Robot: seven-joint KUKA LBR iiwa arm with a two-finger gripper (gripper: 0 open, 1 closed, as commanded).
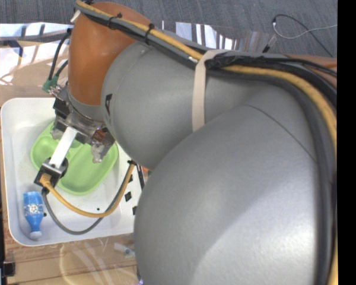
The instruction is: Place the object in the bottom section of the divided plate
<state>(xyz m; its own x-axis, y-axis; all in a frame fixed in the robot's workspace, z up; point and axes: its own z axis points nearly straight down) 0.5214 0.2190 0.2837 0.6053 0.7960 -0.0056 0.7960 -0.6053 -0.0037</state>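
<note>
now, the pincer hangs right over the green divided plate in the white bin; can't tell if it's apart or together. the blue bottle lies to its lower left, just outside the plate's rim.

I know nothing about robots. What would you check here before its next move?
1. Green divided plate sits inside the white bin: ok.
2. Gripper is over the plate: ok.
3. Gripper holds something: cannot tell.
4. Blue bottle, if it is the object, is on the plate: not ok; it lies in the bin beside the plate.
5. Plate's bottom section is free: cannot tell; the gripper covers part of the plate.
</note>
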